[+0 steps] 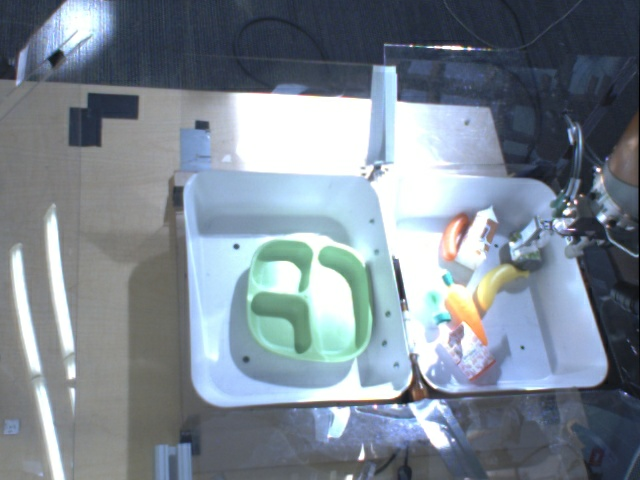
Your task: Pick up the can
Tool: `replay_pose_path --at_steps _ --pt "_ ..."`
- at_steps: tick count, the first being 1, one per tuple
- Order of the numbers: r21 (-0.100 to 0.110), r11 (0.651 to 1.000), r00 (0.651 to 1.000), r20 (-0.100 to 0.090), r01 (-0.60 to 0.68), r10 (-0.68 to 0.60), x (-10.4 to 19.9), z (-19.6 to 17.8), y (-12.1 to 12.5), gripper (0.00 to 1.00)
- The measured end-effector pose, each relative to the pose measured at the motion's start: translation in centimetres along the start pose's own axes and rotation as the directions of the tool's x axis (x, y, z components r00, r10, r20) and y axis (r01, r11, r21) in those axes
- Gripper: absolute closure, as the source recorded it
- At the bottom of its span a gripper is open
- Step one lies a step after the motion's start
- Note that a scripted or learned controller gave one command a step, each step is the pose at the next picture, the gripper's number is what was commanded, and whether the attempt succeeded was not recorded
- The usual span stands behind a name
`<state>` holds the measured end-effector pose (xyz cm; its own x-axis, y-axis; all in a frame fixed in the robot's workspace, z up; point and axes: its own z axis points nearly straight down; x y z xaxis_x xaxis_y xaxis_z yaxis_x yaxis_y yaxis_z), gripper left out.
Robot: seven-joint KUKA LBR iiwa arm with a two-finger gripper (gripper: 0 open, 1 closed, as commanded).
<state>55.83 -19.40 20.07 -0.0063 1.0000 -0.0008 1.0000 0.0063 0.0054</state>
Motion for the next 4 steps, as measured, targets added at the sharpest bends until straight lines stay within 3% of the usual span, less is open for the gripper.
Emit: replay_pose_path --at_steps 1,2,3,4 --pt "-0.003 0.964 0.964 -0.003 -0.267 0.267 -0.5 10.3 -2.4 0.0" --pt "-0.001 0.964 0.964 0.0 -0.265 0.265 4.4 8.0 5.8 0.0" --pt "-0.006 0.992 0.992 0.0 0.125 -0.125 7.4 11.1 2.5 0.0" --pt "-0.006 0.957 0.958 0.004 0.288 -0.288 3.3 11.1 1.0 0.0"
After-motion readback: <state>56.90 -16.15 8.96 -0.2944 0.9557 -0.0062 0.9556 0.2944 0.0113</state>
